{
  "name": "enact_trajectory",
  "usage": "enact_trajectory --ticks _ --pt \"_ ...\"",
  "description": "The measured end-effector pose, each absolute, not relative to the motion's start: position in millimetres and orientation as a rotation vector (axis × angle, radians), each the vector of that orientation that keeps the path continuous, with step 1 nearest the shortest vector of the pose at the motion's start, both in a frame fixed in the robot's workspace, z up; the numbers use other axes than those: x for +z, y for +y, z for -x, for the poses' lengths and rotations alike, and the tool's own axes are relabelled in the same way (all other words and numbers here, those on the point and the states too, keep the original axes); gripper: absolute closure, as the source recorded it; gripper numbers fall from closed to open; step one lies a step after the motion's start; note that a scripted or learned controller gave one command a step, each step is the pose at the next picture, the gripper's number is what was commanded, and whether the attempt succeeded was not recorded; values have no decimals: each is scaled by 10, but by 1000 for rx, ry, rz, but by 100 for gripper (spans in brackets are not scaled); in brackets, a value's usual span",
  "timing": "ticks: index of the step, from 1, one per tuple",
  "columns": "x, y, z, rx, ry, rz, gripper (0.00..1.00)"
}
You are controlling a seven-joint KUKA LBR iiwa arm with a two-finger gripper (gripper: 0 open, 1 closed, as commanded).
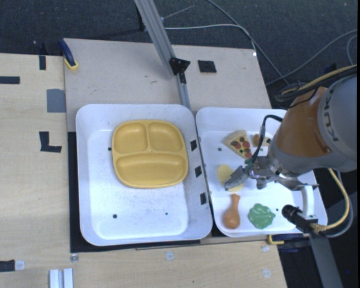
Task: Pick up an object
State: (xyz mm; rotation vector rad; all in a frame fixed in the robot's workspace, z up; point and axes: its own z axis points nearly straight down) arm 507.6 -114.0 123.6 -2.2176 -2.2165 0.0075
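The right bin (pixel 300 116) holds a toy pizza slice (pixel 236 141), a small yellow piece (pixel 224 172), a tan drumstick (pixel 232 211) and a green leafy toy (pixel 261 215). My gripper (pixel 248 183) hangs low over the middle of this bin, just right of the yellow piece and above the drumstick and green toy. Its two grey fingers (pixel 234 182) are spread apart, and I see nothing between them. The arm's orange band (pixel 300 128) covers the bin's right part.
The left bin (pixel 90 161) carries a yellow divided plate (pixel 150 153). A metal pole (pixel 159 32) slants from the top down to the gap between the bins. A black cable fitting (pixel 297 216) sits near the right bin's front corner.
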Motion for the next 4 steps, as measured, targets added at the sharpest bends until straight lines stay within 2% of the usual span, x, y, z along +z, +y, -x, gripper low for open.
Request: enact_trajectory --ticks 1,2,4 --pt "845 -1145 -5079 2 -2222 2223 0" --pt "977 -1134 -5095 -4 -2225 2222 100" --pt "1846 -1206 -5150 -2 -2224 2221 100"
